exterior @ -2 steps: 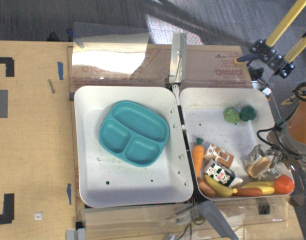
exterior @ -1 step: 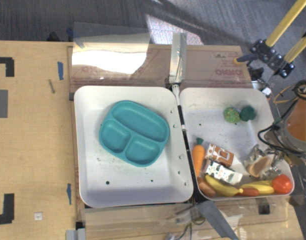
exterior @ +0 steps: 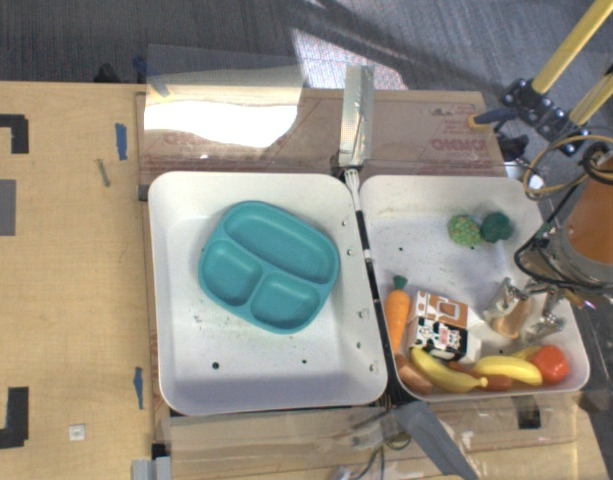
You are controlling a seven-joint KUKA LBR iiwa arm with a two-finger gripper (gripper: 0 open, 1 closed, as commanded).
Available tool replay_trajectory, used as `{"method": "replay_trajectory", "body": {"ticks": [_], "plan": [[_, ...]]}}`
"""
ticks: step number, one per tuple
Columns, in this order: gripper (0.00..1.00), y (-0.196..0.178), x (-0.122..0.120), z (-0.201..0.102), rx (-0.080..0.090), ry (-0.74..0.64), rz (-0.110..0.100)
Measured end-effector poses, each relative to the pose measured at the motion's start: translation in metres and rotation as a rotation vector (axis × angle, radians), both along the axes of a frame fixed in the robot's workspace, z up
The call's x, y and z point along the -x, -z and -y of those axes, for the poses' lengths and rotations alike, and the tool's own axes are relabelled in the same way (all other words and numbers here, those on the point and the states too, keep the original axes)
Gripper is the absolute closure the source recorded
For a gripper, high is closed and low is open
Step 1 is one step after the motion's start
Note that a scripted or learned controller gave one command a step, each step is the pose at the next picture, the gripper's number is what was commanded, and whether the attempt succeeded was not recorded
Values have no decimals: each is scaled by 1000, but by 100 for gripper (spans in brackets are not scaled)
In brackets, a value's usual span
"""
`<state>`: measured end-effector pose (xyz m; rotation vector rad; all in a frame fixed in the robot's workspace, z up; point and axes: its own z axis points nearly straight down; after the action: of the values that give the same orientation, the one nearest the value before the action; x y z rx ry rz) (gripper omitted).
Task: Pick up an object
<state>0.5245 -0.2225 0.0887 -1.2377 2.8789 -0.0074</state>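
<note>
The right bin (exterior: 426, 218) holds several toy foods. An orange carrot (exterior: 397, 314) lies by its left wall, next to a white and brown carton (exterior: 441, 330). Two yellow bananas (exterior: 481, 371) and a red tomato (exterior: 551, 362) sit along the front edge, with a brown sausage (exterior: 414, 376) at the front left. A green ball (exterior: 464, 230) and a teal ball (exterior: 496, 226) rest near the back. My gripper (exterior: 524, 310) hangs low over the bin's right side, just above the bananas and tomato. A tan shape (exterior: 514, 320) sits right at its tip.
The left bin (exterior: 176, 358) carries a teal divided plate (exterior: 270, 266). A metal bar (exterior: 356, 118) stands behind the seam between the bins. Cables and yellow struts (exterior: 571, 43) crowd the right rear. Cardboard (exterior: 56, 268) covers the bench at left.
</note>
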Motion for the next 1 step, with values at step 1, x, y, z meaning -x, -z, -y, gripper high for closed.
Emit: {"method": "replay_trajectory", "body": {"ticks": [1], "plan": [[100, 0, -75, -1, -2, -31, 2]]}}
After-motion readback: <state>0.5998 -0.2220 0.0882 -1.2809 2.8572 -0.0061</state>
